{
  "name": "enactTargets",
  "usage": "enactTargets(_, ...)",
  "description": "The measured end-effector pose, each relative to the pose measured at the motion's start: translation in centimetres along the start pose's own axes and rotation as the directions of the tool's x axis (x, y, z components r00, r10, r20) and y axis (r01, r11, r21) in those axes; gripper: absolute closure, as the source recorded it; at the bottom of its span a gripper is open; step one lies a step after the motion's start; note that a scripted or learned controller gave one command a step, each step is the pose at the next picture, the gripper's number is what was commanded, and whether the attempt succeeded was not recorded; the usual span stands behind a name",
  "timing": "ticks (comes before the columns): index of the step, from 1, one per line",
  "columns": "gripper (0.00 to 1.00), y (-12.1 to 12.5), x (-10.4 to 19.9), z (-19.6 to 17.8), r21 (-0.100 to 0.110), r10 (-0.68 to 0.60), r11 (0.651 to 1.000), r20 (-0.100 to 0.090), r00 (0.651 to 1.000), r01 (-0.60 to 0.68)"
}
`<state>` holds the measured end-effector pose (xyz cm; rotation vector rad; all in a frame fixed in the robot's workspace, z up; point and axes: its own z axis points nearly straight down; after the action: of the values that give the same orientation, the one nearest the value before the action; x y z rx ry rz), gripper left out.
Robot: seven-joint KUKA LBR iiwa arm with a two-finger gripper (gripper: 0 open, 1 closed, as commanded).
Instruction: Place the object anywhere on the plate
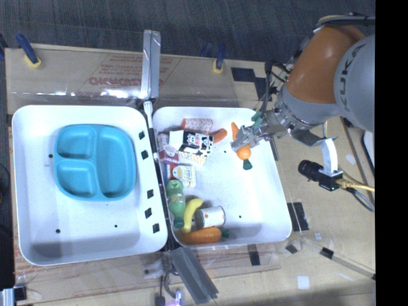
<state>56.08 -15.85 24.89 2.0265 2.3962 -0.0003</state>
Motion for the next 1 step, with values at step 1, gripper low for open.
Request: enactTargets(1,1.00,2.07,10.49,4.91,0.007,0.345,0.939,-0.002,0.939,-0.345)
